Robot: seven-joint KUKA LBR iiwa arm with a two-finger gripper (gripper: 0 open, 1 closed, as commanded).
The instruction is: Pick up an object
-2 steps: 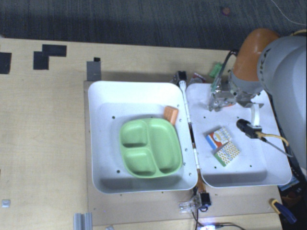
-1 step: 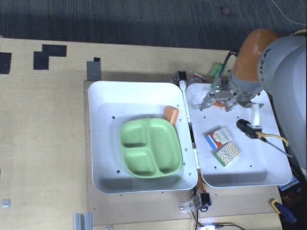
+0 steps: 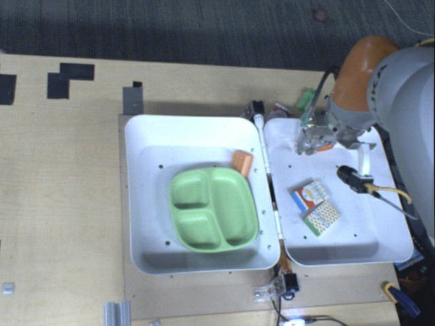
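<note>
Pale bench (image 3: 61, 216), dark carpet (image 3: 170, 12); pincer (image 3: 309, 146) above right bin (image 3: 353, 251).

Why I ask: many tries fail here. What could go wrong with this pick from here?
1. The gripper hangs over bare floor at the right bin's far end, apart from both boxes; closing there would likely catch nothing.
2. The blue box and green box lie flat and touching; going for one may just push both.
3. The orange block sits crowded between the plate and left bin wall, leaving little room.
</note>
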